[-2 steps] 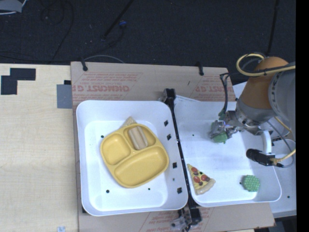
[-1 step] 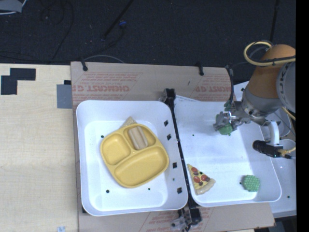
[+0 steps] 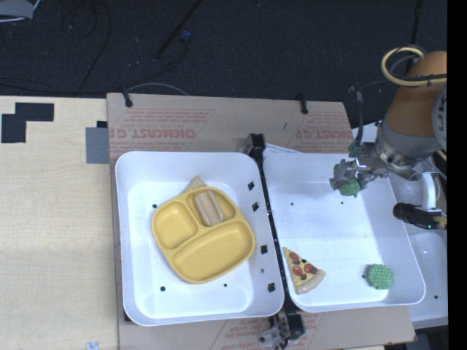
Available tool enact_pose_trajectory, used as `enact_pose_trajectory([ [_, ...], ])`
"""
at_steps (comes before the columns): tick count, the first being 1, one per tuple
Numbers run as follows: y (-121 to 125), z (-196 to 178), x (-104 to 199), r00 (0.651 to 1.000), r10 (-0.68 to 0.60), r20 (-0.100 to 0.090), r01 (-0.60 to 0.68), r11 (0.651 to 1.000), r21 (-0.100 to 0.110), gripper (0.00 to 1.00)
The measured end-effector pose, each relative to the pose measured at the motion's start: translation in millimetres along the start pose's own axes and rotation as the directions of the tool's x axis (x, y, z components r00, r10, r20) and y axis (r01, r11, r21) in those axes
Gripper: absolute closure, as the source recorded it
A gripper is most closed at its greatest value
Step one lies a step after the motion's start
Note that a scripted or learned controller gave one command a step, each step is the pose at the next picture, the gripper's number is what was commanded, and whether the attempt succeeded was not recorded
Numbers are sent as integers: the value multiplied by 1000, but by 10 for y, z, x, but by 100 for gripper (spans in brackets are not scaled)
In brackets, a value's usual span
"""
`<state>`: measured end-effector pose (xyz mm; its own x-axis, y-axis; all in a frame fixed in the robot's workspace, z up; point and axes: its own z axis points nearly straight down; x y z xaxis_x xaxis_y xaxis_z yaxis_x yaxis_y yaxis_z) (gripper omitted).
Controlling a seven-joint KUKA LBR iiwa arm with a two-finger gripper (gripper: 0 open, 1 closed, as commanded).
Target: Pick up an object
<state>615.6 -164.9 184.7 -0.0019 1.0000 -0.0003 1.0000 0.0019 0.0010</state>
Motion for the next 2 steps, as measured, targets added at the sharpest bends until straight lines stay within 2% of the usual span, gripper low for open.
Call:
enact_pose_trajectory([
  [1, 2, -253, -7, 1000, 0, 0, 0, 1000, 1, 100],
  [2, -95, -184, 559, 1000, -1, -2, 1, 1000, 6, 100],
])
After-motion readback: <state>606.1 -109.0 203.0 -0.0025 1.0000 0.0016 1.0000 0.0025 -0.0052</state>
